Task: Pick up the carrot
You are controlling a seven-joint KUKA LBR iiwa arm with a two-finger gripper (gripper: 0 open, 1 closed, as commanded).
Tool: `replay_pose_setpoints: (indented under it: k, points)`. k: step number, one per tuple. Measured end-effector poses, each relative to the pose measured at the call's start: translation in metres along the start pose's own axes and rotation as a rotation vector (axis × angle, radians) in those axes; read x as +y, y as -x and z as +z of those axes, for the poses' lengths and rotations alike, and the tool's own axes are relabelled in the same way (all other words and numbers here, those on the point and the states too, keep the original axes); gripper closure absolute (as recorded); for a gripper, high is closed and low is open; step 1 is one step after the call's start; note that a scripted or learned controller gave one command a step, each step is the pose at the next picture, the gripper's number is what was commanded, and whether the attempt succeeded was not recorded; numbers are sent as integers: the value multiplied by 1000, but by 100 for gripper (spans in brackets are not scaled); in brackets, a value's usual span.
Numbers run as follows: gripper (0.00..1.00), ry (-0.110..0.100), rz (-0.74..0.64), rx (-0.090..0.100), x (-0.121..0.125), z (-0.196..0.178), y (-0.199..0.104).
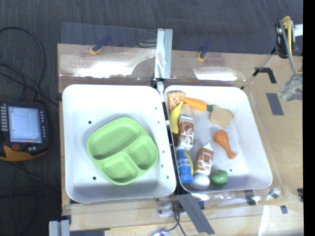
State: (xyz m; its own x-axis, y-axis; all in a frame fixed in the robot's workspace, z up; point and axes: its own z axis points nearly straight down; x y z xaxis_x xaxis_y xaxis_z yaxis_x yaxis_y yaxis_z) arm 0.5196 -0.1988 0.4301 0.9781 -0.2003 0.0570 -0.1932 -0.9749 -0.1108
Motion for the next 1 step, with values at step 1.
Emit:
replay_pose_setpoints:
  k: [1]
  points:
    - [100, -15, -1, 9, -4, -8, -3]
